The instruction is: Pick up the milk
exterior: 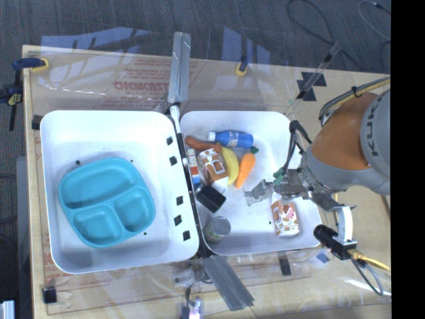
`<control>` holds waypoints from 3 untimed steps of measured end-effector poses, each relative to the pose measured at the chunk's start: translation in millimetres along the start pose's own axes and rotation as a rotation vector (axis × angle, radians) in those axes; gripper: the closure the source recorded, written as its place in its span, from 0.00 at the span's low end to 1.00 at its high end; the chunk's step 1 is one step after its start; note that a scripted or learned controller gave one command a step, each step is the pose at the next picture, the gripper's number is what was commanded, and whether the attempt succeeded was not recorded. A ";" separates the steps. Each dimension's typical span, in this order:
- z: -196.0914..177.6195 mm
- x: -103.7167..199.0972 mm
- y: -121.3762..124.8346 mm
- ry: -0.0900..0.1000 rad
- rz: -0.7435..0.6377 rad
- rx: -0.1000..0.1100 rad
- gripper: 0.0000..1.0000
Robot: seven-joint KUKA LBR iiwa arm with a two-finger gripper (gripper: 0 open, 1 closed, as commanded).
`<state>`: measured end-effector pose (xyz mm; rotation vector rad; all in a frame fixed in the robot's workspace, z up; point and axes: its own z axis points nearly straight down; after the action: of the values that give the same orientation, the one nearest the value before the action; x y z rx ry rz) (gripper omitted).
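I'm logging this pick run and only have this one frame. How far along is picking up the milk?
Done: the arm has reached into the right bin, with the gripper low near its middle.
In hand: nothing visibly between the fingers.
Left: the milk, a small carton, lies flat on the bin floor just beside the gripper, not lifted. The grasp and the lift are both yet to come.

Left bin (53, 131): blue three-compartment tray (106, 201), lying flat; right bin (265, 119): blue-labelled bottle (230, 138) on its side near the far wall; yellow banana (230, 166) touching an orange carrot (245, 169); brown-and-white carton (211, 165) beside the banana; black block (210, 197) below it; tin can (216, 229) near the front wall.
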<state>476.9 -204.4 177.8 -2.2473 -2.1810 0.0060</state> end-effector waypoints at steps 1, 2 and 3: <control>-5.2 -3.7 0.2 -0.002 -0.017 -0.002 0.00; 15.1 -3.5 0.2 -0.001 -0.096 -0.001 0.00; -26.4 -5.7 1.2 -0.004 -0.214 -0.005 0.00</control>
<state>478.1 -210.2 204.1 -2.0050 -2.4128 0.0036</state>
